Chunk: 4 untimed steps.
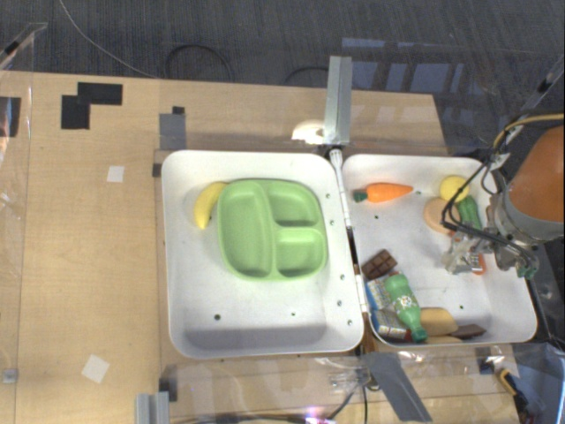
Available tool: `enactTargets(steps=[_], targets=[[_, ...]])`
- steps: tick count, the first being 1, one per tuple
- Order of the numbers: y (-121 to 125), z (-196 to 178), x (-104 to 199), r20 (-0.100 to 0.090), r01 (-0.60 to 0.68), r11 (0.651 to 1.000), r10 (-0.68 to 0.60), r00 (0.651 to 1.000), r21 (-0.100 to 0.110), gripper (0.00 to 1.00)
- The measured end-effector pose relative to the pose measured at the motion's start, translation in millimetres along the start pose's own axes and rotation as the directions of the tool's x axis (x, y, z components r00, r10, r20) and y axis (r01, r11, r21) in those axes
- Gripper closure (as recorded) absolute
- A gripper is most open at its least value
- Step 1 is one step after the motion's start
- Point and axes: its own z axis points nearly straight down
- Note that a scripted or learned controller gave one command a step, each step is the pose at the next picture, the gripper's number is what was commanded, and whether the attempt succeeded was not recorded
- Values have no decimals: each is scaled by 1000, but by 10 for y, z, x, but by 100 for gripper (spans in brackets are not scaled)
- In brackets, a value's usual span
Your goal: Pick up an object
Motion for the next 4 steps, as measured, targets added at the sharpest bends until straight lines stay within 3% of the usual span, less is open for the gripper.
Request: enactTargets(steps=[1,2,3,4], targets=[[62,-160,-637,-22,-188,982,188,982,-3,100],[55,-156,-632,-23,-189,982,189,982,-2,0],[40,48,-778,2,-212,977,212,977,-2,0],[43,40,-702,11,-208,978,208,978,-2,0]])
